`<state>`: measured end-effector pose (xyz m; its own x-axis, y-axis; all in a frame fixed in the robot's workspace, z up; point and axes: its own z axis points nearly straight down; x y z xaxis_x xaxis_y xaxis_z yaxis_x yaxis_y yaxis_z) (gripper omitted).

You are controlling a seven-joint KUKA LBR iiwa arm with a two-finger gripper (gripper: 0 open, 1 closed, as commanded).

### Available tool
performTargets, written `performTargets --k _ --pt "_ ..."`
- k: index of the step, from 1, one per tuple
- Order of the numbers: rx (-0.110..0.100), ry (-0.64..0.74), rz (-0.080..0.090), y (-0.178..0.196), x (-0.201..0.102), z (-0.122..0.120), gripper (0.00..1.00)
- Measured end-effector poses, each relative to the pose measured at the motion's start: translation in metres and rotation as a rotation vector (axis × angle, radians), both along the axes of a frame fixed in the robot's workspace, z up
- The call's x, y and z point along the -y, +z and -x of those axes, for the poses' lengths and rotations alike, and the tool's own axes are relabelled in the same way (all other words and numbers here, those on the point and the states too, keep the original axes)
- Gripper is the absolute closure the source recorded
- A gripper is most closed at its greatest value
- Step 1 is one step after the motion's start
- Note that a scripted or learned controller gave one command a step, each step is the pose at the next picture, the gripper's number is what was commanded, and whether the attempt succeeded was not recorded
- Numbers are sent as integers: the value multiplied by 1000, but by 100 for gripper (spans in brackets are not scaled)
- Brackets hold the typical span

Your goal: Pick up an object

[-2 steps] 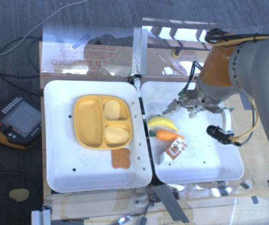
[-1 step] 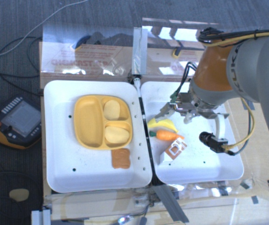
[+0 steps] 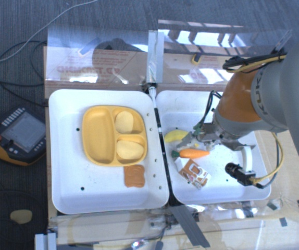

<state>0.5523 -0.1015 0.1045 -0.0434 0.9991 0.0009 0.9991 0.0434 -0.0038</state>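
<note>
- The orange plastic toy carrot (image 3: 195, 153) lies in the right white bin (image 3: 259, 194), long axis running left-right.
- The two-finger gripper (image 3: 202, 137) hovers just above it, apparently offset slightly rightward; its grip state I cannot tell.

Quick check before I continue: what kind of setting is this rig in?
Probably a robotics lab or test cell: two white bins of toy food on a bench, a teach pendant lying on grey carpet, and loose cables across the floor.
</note>
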Motion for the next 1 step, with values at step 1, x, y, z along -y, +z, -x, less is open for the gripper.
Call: performTargets --k 1 --pt "17 357 5 -14 3 11 0"
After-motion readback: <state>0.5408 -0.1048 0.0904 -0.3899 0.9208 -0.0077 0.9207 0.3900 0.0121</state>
